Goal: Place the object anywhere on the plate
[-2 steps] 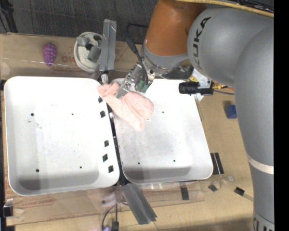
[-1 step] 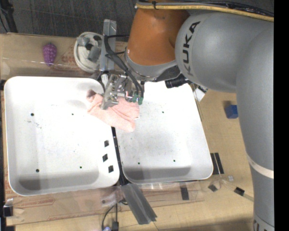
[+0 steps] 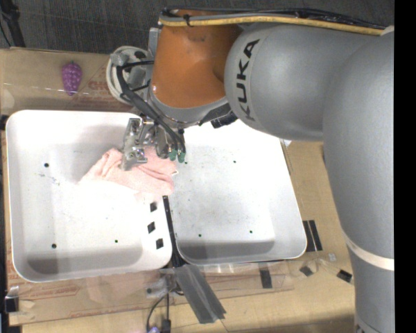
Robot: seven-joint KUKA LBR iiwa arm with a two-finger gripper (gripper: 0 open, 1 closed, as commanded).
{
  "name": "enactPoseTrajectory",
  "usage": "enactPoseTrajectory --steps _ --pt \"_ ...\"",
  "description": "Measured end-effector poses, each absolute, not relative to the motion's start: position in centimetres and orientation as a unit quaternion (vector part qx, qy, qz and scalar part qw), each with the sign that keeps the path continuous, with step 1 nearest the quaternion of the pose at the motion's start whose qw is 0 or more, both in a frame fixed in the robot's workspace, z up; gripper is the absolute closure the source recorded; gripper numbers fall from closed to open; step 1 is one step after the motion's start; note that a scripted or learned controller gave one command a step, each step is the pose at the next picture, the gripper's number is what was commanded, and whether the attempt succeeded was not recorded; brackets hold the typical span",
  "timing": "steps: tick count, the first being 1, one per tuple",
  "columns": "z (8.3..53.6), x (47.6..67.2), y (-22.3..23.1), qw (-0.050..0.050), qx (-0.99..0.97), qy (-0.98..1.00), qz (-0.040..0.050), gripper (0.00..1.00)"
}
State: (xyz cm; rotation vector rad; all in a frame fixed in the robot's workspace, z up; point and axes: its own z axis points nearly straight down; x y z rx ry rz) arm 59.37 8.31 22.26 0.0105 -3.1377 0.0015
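Pink cloth-like object (image 3: 135,174) lies crumpled in the left bin (image 3: 28,186), toward its far right part, near the wall shared with the right bin (image 3: 236,207). Tool (image 3: 135,155) sits directly over the object's far edge, metal fingertips low on or touching the fabric; cannot tell whether the fingers are apart or together, or whether any cloth is pinched between them, too cluttered with cables and brackets. Grey arm (image 3: 298,82) with orange band (image 3: 187,64) reaches in from the right and covers the far part of the right bin. No plate can be made out. Small purple item (image 3: 71,77) rests on the bench (image 3: 35,68) beyond the left bin, shape unclear.
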Motion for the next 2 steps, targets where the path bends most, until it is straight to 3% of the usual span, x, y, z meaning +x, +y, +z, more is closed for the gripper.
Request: enactPoseTrajectory --steps 1,2 --pt "23.12 58.4 13.34 0.0 0.005 -1.0 0.0004 1.0" --pt "23.14 58.42 13.32 0.0 0.004 -1.0 0.0004 0.0"
